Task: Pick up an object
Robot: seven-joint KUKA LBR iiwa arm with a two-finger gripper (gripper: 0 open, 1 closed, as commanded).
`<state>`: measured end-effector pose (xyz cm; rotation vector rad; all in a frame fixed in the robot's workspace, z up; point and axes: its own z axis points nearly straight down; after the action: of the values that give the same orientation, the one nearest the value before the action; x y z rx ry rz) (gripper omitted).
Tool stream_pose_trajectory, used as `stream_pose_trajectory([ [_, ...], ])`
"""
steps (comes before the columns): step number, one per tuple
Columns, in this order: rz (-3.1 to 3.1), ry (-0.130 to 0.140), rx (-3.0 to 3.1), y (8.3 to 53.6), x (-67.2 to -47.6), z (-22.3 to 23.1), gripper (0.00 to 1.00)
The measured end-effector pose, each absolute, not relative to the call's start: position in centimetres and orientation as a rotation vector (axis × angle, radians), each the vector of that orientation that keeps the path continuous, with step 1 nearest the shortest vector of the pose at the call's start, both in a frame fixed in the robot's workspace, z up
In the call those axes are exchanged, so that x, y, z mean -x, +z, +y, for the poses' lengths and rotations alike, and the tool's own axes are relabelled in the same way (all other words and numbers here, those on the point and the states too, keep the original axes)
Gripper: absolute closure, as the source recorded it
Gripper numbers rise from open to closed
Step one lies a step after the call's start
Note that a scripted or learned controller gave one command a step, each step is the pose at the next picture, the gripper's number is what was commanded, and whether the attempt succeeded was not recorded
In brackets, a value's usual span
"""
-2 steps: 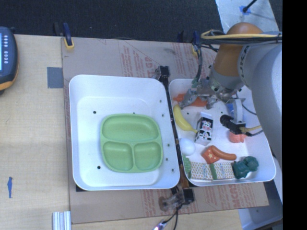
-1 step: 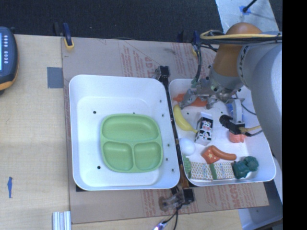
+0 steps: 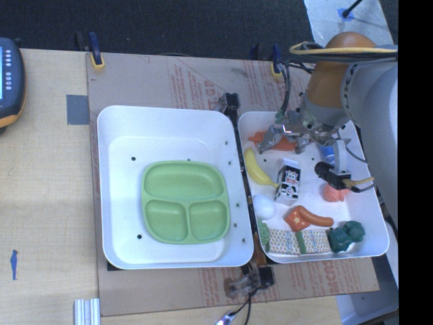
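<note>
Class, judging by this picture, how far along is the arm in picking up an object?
Done: the end effector is low over the far end of the right bin, beside an orange toy. In hand: nothing visibly lifted. Left: grasp and raise something; the banana, cow carton and broccoli lie in the bin. The green tray sits in the left bin.

Right bin (image 3: 376, 248) crowded: banana (image 3: 257, 168), cow carton (image 3: 288, 183) and carrot (image 3: 308, 217) lie close together; left bin (image 3: 115, 202) offers room around its green tray (image 3: 184, 201)
</note>
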<state>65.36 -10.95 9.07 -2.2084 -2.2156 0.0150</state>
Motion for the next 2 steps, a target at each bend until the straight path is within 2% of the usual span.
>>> stream_pose_trajectory([
  [1,-2.229,-0.005,2.228,21.0,-65.8,-15.2,0.00],
  [2,-2.217,0.009,2.222,18.0,-64.1,-21.6,0.00],
])
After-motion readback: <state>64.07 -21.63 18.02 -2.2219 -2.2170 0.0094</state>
